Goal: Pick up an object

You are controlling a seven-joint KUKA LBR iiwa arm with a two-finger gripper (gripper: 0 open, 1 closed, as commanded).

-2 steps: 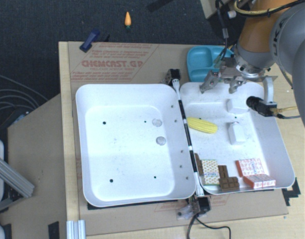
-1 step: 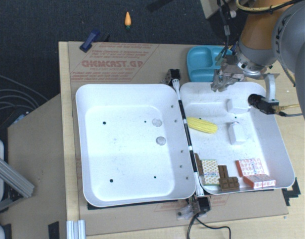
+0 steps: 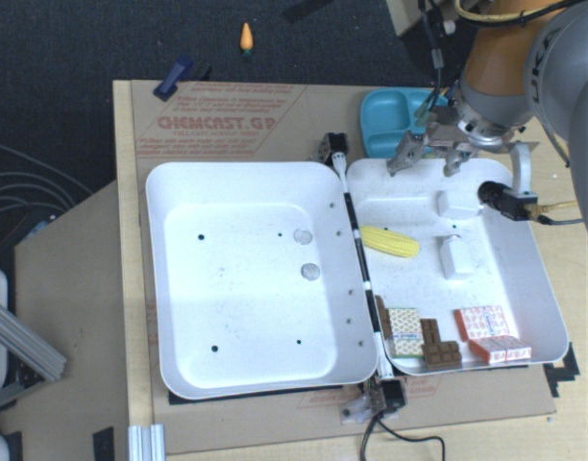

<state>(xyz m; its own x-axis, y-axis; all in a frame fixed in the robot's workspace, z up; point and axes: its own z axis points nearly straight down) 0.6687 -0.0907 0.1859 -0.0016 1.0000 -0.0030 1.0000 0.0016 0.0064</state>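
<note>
Landmark: right bin [image 3: 525, 286], shallow white plastic, rounded corners, glossy with faint scuffing.

Arm: grey casing, orange band above the wrist, entering over the bin's far rim. Gripper [image 3: 430, 159] hanging above the far edge of the bin, metal fingers [image 3: 403, 154] spread apart, nothing between them. Height above the bin floor hard to judge from this slanted view; possibly just clear of the rim.

Inside the bin:
- Corn cob [image 3: 390, 243], yellow, knobbly surface, tapered ends, lying flat near the bin's left wall, about mid-length.
- Two white blocks [image 3: 452, 255], smooth, rectangular, low contrast against the floor; one near the bin's far middle, one just nearer than it.
- Patterned box [image 3: 404, 331], flat, cream with small green print, at the bin's near left corner.
- Brown chocolate-like pieces [image 3: 438, 346], segmented, matte, touching the box's right side.
- Red-and-white carton [image 3: 492, 334], printed card, boxy, at the bin's near right.

Outside the bin:
- Teal tray [image 3: 388, 123], moulded plastic, soft corners, just beyond the bin's far left corner, partly behind the gripper.
- Left bin [image 3: 179, 257], same white plastic, touching the right bin along a black hinge strip; two small greyish discs [image 3: 306, 254] on its floor near that shared edge.
- Brown board [image 3: 217, 123] with red print under both bins.
</note>
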